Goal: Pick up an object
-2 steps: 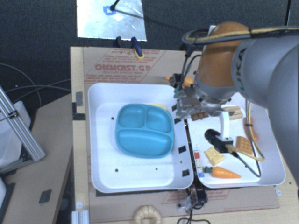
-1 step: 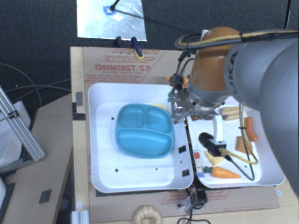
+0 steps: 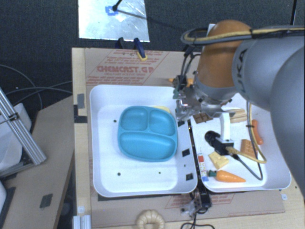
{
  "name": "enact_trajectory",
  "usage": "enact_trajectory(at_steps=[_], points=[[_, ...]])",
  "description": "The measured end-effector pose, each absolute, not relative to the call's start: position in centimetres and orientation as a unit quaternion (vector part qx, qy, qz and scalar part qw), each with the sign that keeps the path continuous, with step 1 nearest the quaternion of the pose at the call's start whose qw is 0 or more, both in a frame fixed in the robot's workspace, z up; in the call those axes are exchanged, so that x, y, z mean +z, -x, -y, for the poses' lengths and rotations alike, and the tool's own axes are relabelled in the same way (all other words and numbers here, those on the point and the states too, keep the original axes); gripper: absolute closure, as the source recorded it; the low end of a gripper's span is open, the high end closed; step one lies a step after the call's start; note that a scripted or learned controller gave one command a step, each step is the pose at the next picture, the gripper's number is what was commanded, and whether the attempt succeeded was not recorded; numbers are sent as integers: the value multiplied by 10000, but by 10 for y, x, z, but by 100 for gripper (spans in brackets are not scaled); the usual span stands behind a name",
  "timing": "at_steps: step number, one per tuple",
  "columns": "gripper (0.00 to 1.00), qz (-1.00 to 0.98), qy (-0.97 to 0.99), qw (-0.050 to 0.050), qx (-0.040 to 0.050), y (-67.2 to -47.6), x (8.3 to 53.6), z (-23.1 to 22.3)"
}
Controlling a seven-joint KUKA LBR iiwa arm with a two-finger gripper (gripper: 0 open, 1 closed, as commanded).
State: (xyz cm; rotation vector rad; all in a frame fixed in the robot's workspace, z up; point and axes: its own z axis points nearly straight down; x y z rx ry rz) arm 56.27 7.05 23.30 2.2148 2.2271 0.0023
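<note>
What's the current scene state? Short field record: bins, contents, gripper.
left bin: blue divided plate, with a pale yellow item peeking out at its far edge
right bin: carrot, yellow wedge, tan waffle-like piece, orange-red stick, pale block
gripper: over the wall between the two bins, toward the far end
held object: cannot tell
arm: reaches in from the right, covering the far part of the right bin
</note>
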Motion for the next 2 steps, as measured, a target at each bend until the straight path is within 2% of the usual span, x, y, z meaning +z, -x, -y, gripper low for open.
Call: enact_trajectory(at_steps=[1, 2], points=[[100, -7070, -7072, 3, -1, -557, 227, -56], [100, -7087, -7055, 6, 4, -568, 219, -67]])
